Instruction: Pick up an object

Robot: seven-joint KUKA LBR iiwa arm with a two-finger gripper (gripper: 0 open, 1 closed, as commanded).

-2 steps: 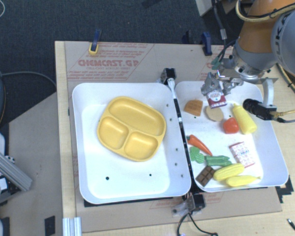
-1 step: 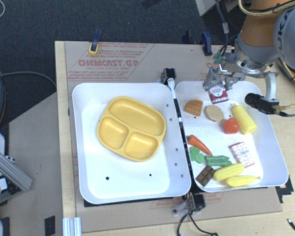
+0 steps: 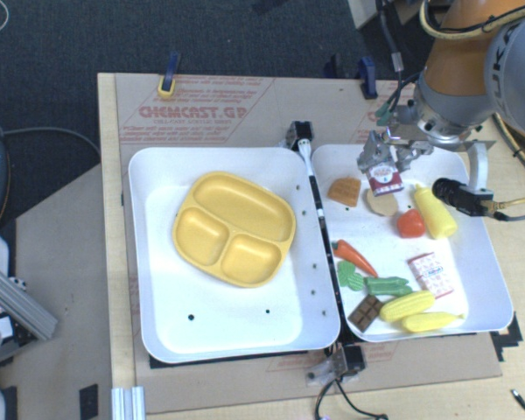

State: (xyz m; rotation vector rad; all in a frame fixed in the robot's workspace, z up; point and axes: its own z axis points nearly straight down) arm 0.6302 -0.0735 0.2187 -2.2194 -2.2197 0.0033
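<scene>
- The end effector [image 3: 383, 166] hangs over the upper part of the right bin [image 3: 494, 274], at about 12 o'clock within it, with the arm [image 3: 472, 51] coming in from 2 o'clock.
- A small red-and-white carton [image 3: 384, 179] sits right at the metal fingertips. It looks pinched between them, so I judge them clamped on it, though the slant of the view leaves some doubt whether it is lifted or merely touched.
- The carton stands roughly upright, which suits a top-down pinch across its narrow faces.
- Just under it lies a pale round piece [image 3: 382, 203], and a tan slice of bread [image 3: 345, 191] is at 9 o'clock from the carton, close by; both could be nudged if the grip slips.
- A red tomato [image 3: 410, 224] and a yellow corn cob [image 3: 435, 212] lie at 4 o'clock from the carton, near but apart.
- Lower in the bin, toward 6 o'clock, the rest crowd together: a carrot [image 3: 355, 255], a green pea pod [image 3: 376, 283], a chocolate bar [image 3: 365, 312], a banana [image 3: 430, 321] and a flat red-and-white packet [image 3: 431, 274].
- The left bin [image 3: 153, 322] holds a yellow divided tray [image 3: 234, 227], lying flat at its centre, a likely drop place.
- Both bins rest on a cardboard sheet [image 3: 197, 108] on the tabletop.
</scene>
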